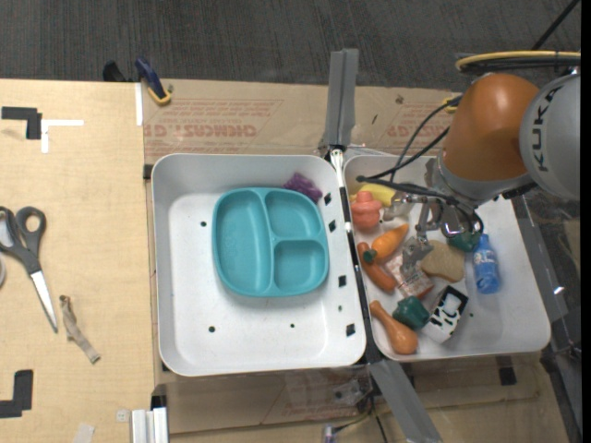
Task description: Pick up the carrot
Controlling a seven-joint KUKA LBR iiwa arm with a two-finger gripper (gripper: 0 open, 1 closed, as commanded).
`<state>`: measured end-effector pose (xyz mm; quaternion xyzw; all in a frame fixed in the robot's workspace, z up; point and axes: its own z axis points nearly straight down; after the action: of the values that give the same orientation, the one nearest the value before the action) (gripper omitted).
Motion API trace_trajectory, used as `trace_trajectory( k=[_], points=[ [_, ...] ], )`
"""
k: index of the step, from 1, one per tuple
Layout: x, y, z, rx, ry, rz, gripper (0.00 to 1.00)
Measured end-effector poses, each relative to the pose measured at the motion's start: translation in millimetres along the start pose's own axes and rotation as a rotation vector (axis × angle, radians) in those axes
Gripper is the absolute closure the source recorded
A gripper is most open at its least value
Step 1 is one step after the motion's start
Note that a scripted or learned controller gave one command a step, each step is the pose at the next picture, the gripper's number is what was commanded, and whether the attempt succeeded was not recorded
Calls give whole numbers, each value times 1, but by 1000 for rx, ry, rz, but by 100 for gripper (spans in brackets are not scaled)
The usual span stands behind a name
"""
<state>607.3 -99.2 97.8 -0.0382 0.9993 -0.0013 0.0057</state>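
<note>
The gripper hangs low over the middle of the right bin, its metal fingers pointing down among the clutter; whether they are apart or together I cannot tell, and nothing can be seen held between them. On the grey arm, part of the maker's name reads "KU" in dark letters beside the orange band. Just left of the gripper lies the carrot, a short orange piece tapering toward the lower left, tilted, resting in the bin near its left wall. Below it sits a second orange-red piece, and above it a pink toy and something yellow. To the gripper's right lie a tan bread-like piece and a blue bottle; nearer the front are a black-and-white item with markings too small to read and an orange gourd-shaped toy. The left bin holds a teal divided plate and a small purple thing at its far edge. Behind the bins, cardboard bears red mirrored printing. Scissors lie on the worktop far left.
</note>
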Motion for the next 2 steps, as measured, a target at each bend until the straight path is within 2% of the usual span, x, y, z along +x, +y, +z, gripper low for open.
trace_trajectory(
  k=[1, 2],
  points=[
    [-9, 1, 0, -1, 1, -2, 0],
    [8, -3, 0, -1, -1, -18, 0]
  ],
)
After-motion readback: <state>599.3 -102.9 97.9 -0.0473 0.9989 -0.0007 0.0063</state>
